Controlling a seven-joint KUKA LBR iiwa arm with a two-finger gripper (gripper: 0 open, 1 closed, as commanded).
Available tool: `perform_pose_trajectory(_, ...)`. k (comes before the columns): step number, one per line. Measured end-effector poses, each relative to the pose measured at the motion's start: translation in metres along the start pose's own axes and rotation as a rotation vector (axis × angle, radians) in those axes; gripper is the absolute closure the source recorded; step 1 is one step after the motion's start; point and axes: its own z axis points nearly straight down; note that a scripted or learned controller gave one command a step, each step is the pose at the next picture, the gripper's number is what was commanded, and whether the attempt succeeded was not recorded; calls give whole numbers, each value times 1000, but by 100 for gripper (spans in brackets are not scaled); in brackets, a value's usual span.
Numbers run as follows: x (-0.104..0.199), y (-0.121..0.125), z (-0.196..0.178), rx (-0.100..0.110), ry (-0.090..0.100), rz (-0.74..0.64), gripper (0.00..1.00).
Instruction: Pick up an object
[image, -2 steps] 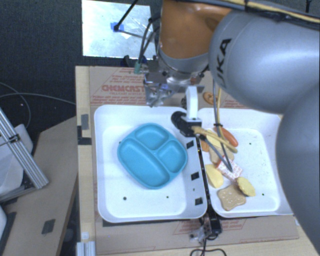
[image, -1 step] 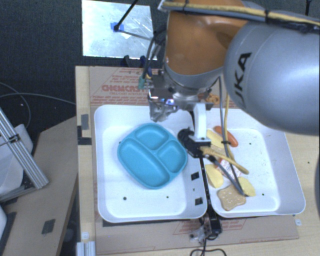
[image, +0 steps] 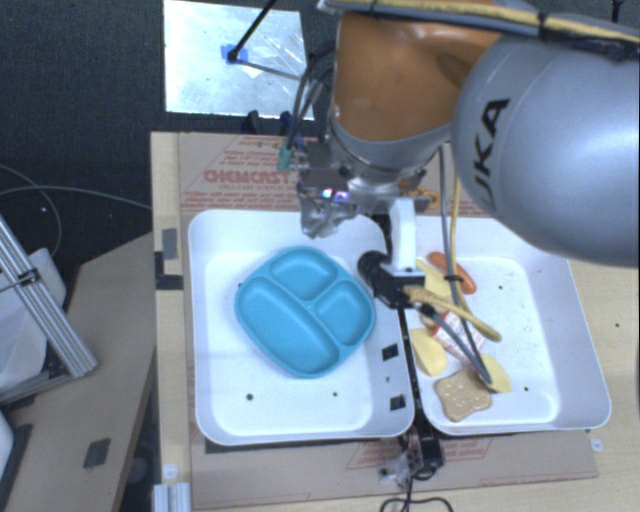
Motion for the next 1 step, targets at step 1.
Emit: perform_pose_trajectory(1,-51,118,64,0,-5,13,100)
